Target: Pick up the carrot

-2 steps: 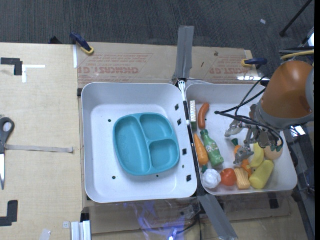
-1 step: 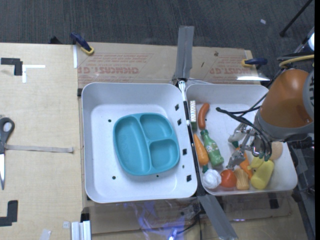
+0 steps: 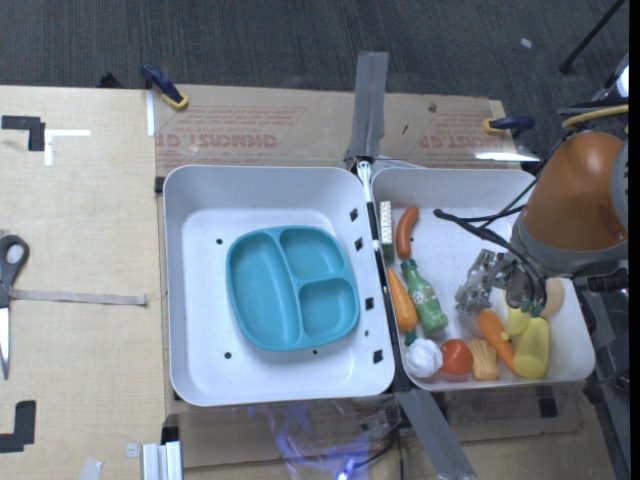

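An orange carrot lies along the left wall of the right bin, beside a green bottle. A second orange, carrot-like piece lies near the bin's front right, between a tan ridged piece and a yellow pepper. My gripper hangs low over the right half of that bin, just above and behind the second orange piece and well to the right of the carrot by the wall. Nothing is visibly held in it.
A teal divided plate sits in the left bin. The right bin also holds a red-orange sausage shape, a white garlic bulb, a red tomato and a tan object. Scissors lie far left.
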Motion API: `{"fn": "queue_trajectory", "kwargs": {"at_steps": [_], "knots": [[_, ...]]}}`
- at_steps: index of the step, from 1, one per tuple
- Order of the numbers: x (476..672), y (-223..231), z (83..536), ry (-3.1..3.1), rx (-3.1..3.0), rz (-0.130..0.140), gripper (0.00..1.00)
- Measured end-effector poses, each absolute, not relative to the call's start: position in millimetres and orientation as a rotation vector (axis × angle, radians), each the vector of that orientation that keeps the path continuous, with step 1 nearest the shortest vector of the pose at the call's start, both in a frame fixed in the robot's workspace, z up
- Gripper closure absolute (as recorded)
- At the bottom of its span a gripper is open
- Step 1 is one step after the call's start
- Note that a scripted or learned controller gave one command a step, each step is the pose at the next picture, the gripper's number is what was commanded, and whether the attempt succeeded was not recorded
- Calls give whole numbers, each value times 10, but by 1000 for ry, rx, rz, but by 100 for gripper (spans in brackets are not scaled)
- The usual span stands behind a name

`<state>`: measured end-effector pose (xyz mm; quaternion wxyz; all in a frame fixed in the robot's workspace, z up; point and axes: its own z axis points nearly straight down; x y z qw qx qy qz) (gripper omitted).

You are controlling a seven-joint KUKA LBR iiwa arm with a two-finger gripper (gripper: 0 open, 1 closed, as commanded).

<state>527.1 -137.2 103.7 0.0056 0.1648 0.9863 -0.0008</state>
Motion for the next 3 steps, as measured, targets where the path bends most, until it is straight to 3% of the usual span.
{"fn": "queue_trajectory", "kwargs": {"at_steps": [1, 2, 3], "knots": [[5421, -1077, 2155, 2880, 1241, 0, 100], [5420, -1077, 2155, 2880, 1241, 0, 0], [5127, -1481, 924, 2967, 1020, 0, 0]]}}
